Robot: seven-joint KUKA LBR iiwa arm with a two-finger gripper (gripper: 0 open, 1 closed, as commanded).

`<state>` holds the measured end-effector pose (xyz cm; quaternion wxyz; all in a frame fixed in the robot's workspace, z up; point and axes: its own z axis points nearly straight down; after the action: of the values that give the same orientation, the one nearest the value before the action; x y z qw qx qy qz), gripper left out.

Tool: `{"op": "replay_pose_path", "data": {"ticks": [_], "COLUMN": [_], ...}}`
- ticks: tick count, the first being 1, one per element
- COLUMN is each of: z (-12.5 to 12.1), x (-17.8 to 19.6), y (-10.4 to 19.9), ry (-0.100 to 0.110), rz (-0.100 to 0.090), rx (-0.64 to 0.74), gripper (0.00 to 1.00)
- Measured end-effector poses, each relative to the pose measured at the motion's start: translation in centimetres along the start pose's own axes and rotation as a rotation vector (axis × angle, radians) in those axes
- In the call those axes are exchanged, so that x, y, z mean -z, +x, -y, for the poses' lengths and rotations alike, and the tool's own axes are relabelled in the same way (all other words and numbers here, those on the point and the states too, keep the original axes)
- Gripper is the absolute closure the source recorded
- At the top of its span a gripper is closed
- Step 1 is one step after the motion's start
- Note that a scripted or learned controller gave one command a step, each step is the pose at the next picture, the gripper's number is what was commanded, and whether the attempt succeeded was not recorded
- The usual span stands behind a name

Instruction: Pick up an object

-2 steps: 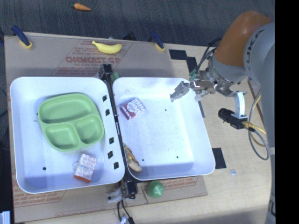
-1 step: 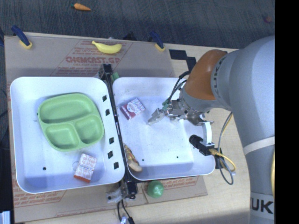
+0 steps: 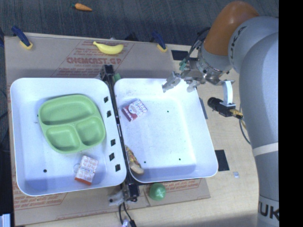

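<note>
- The gripper [image 3: 181, 83] hung over the right bin [image 3: 165, 126], at about 1 o'clock of that bin and close to its far rim.
- Its two fingers stood apart with nothing between them: one fingertip [image 3: 169, 84] pointed toward 9 o'clock, the other sat nearer the wrist.
- The grey arm [image 3: 255, 74] came in from 3 o'clock, its orange band [image 3: 227, 25] lying at 1 o'clock of the gripper.
- A small red-and-white packet [image 3: 135, 110] lay on the floor of the right bin at roughly 10 o'clock of the bin's middle, near the divider and well apart from the gripper, toward 8 o'clock of it.
- A brownish object [image 3: 134, 162] rested in the right bin's near-left corner, at 7 o'clock, against the wall; what it was could not be made out.
- In the left bin [image 3: 28, 141] a green sectioned tray [image 3: 72, 123] lay flat around the middle.
- A second red-and-white packet [image 3: 86, 169] lay at 6 o'clock of the tray, near the bin's front wall.
- A yellow banana [image 3: 109, 47] sat on the cardboard [image 3: 71, 60] beyond the bins, at 12 o'clock of the divider.
- A green ball [image 3: 157, 191] sat on the bench just outside the right bin's front rim, at 6 o'clock.
- A small orange item [image 3: 83, 6] lay on the dark floor at 11 o'clock of the scene.
</note>
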<state>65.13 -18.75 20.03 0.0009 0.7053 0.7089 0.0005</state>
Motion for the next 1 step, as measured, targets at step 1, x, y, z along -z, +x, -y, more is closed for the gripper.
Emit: {"op": "replay_pose_path", "data": {"ticks": [1], "z": [-0.48], "x": [-7.71], "y": [4.89], "ry": [0.006], "rz": [-0.002], "rx": [0.001], "gripper": [0.00]}}
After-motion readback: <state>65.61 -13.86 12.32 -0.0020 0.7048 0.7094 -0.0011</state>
